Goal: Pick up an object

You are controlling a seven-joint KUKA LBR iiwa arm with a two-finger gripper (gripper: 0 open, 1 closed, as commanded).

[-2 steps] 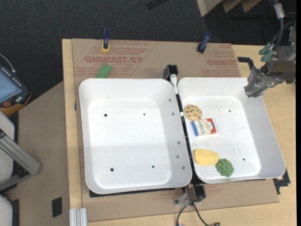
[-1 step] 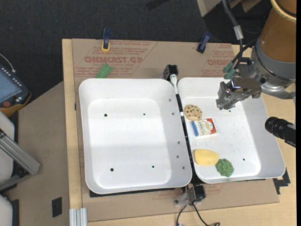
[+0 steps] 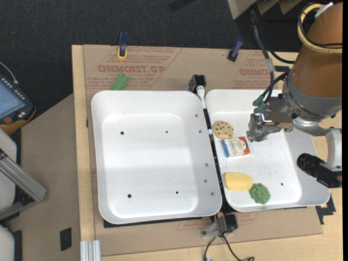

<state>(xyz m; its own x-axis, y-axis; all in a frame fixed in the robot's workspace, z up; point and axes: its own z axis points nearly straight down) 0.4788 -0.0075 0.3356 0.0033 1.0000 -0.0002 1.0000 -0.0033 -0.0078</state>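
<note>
My gripper (image 3: 260, 128) hangs over the right bin (image 3: 304, 192), just above the small carton (image 3: 236, 147); I cannot tell how it is set. The cookie (image 3: 222, 129), yellow piece (image 3: 238, 181) and green piece (image 3: 260, 193) lie nearby

Both white bins (image 3: 147, 162) are seen as smooth moulded plastic with a soft sheen, set on a matt brown cardboard sheet (image 3: 163, 61) (printed in red). A glossy orange band (image 3: 326, 26) is shown above dull grey metal on the arm (image 3: 312, 99), and the green toy (image 3: 260, 193) looks rough and knobbly
</note>
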